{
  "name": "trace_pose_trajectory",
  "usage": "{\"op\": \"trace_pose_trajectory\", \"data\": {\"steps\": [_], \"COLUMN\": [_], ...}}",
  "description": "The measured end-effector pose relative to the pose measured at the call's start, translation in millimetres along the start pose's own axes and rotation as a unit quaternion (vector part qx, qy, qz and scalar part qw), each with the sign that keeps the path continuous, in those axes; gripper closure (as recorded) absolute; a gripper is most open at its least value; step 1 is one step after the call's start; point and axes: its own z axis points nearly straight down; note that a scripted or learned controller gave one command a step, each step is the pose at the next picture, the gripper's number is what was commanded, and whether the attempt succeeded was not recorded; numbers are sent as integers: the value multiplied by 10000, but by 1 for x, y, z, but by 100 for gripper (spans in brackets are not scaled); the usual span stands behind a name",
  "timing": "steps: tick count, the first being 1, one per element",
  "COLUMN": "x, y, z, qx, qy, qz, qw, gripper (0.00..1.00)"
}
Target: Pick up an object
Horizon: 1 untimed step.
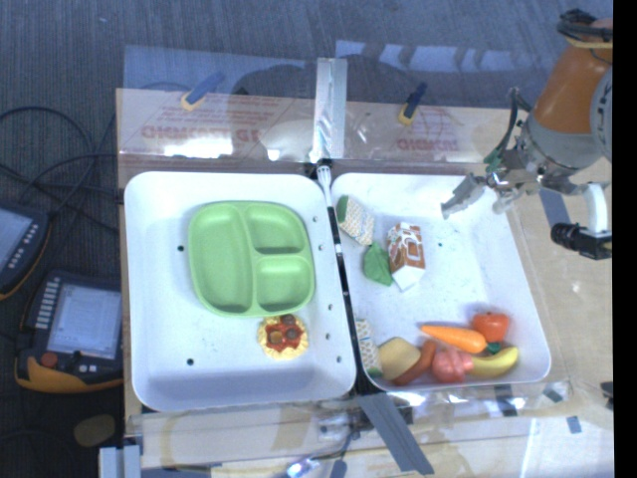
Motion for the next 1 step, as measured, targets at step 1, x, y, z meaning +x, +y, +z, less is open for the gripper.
{"op": "trace_pose_trajectory", "data": {"steps": [1], "x": [0], "y": [0], "z": [-1], "qx": [-8], "qy": [-4], "qz": [-1], "qw": [10000], "gripper": [0]}}
